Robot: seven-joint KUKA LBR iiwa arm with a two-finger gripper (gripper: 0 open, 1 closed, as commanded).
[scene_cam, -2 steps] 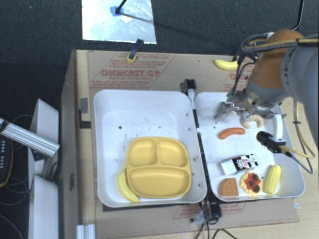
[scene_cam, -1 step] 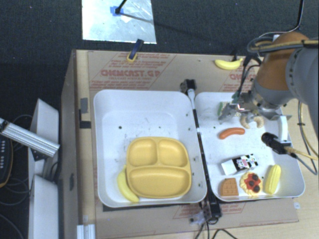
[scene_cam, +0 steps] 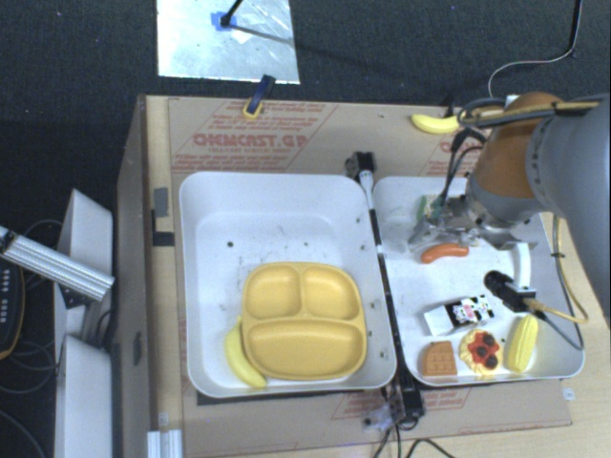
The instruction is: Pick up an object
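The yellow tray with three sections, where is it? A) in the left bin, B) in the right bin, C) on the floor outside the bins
A: the yellow tray lies flat in the left bin, with a banana tucked against its lower left edge, while the right bin holds the small toy foods and the gripper.

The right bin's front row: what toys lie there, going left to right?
Waffle → pizza slice → corn cob.
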